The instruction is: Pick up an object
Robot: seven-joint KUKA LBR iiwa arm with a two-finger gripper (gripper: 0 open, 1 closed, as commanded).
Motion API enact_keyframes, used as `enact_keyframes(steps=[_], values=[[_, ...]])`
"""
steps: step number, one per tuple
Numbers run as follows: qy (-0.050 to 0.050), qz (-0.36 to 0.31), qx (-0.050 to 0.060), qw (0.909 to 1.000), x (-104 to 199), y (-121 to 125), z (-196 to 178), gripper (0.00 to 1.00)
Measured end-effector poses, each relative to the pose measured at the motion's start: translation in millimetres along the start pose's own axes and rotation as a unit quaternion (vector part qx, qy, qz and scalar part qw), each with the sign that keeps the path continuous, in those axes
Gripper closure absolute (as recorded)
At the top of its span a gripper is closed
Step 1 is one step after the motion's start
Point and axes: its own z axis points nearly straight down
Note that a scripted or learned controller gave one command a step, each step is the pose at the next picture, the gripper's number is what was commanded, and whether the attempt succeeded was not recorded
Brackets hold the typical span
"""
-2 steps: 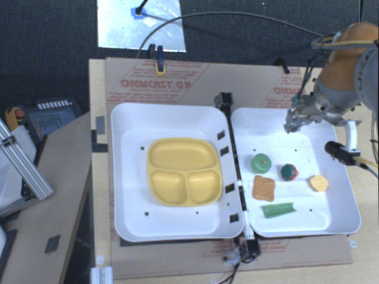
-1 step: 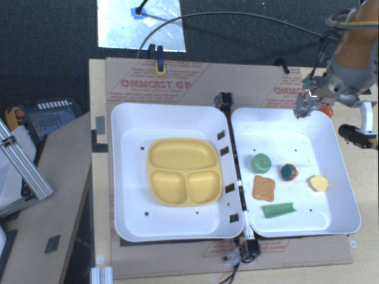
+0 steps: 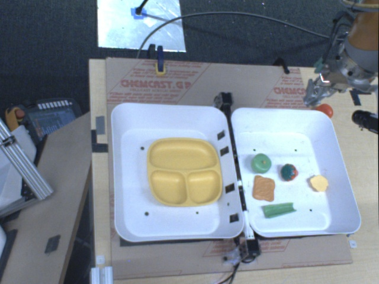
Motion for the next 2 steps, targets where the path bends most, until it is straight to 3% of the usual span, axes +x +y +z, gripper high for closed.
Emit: enact_keyframes(steps=[2], values=[[0.002, -0.002, 0.005, 1.0, 105.1, -34.2, 26.4, 1.0]])
